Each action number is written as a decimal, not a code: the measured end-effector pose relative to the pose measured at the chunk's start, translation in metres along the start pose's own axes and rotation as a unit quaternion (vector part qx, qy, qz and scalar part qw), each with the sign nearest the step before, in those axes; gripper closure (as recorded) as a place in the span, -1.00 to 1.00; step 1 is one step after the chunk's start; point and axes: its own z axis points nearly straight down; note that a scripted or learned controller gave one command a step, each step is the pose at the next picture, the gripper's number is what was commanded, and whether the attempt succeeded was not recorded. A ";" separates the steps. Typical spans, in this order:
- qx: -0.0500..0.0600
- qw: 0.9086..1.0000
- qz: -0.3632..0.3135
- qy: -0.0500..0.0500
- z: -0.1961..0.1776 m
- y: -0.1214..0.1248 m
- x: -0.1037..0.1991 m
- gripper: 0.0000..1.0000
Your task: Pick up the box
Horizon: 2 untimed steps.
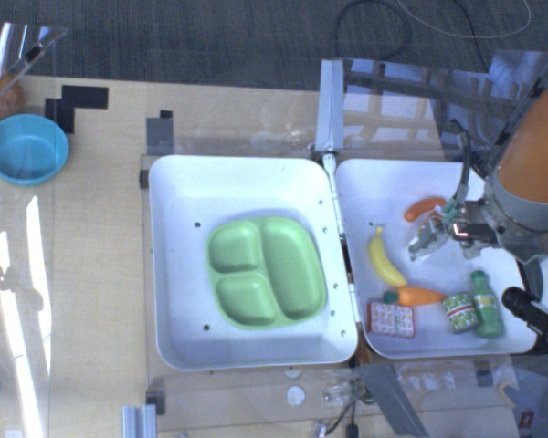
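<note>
Box point(391, 318) lies flat near the front rim of the right bin point(384, 190), close to the divider edge, carrot point(420, 295) just behind it. Pincer point(429, 240) hovers over mid-bin, apart from the box; open or clenched: cannot tell. Banana point(384, 258) lies between pincer and divider. Can point(458, 311) and green bottle point(485, 304) crowd the front-right corner. Bare floor remains at the bin's back-left.

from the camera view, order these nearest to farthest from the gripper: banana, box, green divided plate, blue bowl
1. banana, in the right bin just left of the gripper
2. box, at the right bin's front edge
3. green divided plate, in the left bin
4. blue bowl, on the bench at far left
</note>
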 end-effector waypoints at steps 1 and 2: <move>-0.001 0.999 -0.038 0.000 0.009 0.046 0.091 -1.00; -0.002 0.997 0.077 0.000 -0.096 0.074 0.037 -1.00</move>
